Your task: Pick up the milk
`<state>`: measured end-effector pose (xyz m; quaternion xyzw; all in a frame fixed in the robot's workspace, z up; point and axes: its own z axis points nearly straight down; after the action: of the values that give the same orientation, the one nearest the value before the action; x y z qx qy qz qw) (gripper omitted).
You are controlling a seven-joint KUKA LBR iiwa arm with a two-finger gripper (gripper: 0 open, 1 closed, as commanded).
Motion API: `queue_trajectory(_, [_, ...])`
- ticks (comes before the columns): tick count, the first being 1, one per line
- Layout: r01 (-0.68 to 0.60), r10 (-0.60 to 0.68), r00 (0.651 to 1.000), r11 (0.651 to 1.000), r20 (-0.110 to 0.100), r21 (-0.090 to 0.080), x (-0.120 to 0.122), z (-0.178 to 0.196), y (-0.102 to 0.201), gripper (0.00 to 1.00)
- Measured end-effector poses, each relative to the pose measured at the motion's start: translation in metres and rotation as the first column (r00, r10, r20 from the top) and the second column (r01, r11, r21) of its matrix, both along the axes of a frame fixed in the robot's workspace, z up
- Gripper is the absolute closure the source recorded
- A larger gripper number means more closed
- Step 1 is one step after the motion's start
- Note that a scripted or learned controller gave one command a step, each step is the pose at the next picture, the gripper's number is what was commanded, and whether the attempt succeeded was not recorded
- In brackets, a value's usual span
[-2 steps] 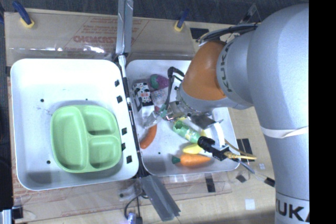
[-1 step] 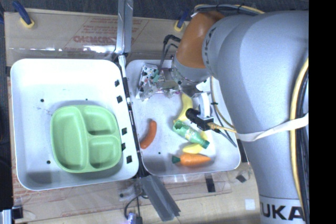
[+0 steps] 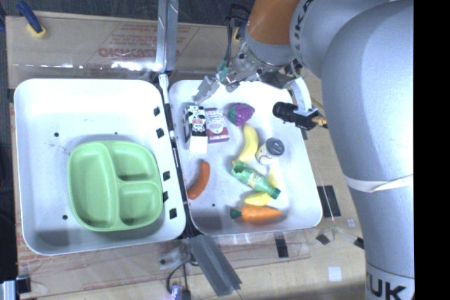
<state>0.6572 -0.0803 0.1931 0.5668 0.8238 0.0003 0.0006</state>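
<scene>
Hovering at 1 o'clock of the milk [image 3: 196, 126]: hand [image 3: 213, 84], state cannot be told. Descent to be centred squarely over carton.

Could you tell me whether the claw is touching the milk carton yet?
Apart: the camera view shows white bin floor between the claw and the milk carton.

Tray [image 3: 112, 183] left bin [image 3: 28, 151] — milk [image 3: 196, 124] right.
</scene>
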Motion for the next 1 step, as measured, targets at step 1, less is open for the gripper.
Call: queue_trajectory(1, [0.187, -0.187, 0.982, 0.982, 0.014, 0.006, -0.0299, -0.0804, -0.0310, 0.00])
